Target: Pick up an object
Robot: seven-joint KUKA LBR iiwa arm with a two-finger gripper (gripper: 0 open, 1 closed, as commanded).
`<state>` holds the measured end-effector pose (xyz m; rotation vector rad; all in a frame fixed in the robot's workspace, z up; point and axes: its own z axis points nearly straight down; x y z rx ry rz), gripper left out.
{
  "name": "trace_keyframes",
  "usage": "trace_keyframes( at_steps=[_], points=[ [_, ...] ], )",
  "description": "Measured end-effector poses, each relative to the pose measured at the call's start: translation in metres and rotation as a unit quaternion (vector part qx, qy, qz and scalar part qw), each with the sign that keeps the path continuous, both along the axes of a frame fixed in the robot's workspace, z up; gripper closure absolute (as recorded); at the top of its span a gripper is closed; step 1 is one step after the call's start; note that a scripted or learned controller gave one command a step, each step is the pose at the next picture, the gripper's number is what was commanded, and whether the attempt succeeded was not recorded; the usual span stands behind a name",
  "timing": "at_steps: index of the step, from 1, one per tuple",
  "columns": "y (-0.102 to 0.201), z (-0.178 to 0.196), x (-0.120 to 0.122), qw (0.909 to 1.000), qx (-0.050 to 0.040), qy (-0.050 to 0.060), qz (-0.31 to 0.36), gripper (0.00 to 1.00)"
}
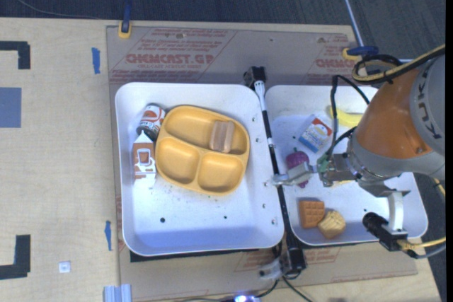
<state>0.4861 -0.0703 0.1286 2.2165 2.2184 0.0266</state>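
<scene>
While the arm reaches in from 3 o'clock, the scene runs, near to far, like this:

Table: pale wood, carrying a brown sheet with two white bins on it.
Waffle: near part of the right bin, at about 6 o'clock of it, flat on the floor.
Bun: just beside the waffle, touching it on its 4 o'clock side.
Gripper: thin fingers point toward 9 o'clock, tips over the rim between the bins; I cannot tell if they are apart or together, and nothing shows between them.
Plum: purple and round, just behind the fingers, touching or nearly so.
Carton: small, white and blue, at 1 o'clock of the plum, tilted.
Yellow thing: far right of the right bin, partly hidden by the arm.
Left bin: holds a yellow tray with three compartments.
Block: tan, in the tray's far right compartment.
Can: at 9 o'clock of the tray, by the bin's far left corner.
Box: orange and white, just nearer than the can.
</scene>
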Motion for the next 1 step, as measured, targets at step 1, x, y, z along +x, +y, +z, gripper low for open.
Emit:
trace_keyframes(
  at_steps=[1],
  points=[
    [0.0000,0.0000,0.0000,1.0000,0.0000,0.000,0.000,0.00]
  ],
)
